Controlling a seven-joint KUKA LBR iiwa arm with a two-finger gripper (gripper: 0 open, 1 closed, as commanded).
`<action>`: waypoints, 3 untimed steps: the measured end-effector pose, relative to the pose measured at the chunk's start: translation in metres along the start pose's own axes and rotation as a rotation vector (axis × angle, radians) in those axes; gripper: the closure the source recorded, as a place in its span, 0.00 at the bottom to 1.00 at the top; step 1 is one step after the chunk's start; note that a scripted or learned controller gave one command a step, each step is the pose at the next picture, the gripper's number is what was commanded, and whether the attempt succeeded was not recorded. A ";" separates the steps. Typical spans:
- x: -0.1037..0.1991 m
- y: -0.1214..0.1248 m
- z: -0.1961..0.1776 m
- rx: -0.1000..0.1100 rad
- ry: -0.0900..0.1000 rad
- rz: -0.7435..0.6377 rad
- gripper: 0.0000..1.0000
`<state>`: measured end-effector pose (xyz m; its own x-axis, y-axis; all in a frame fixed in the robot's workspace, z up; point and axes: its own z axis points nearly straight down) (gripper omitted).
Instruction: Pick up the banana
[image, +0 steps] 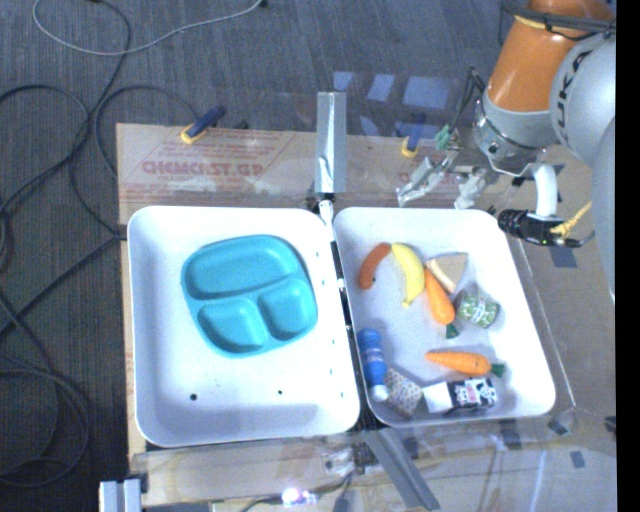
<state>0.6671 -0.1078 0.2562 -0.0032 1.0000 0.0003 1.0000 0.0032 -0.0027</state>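
Banana (407, 270) in right bin (530, 330), beside sausage (373, 264)

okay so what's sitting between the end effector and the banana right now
In the camera view, the end effector hangs beyond the right bin's far rim. Between it and the banana lie that rim and bare white bin floor.

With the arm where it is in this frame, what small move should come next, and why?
Probably shift the tool toward the near side and a little left, until it sits over the banana. The tool hangs above the far rim of the right bin, outside it, while the banana lies inside near the far left corner, between the sausage and a carrot, untouched.
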 end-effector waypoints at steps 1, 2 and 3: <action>-0.029 0.005 0.150 -0.015 -0.002 -0.069 0.00; -0.018 -0.009 0.156 -0.035 -0.009 -0.128 0.00; -0.015 -0.009 0.147 -0.031 -0.004 -0.130 1.00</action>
<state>0.6573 -0.1232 0.1092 -0.1330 0.9911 -0.0055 0.9907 0.1331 0.0280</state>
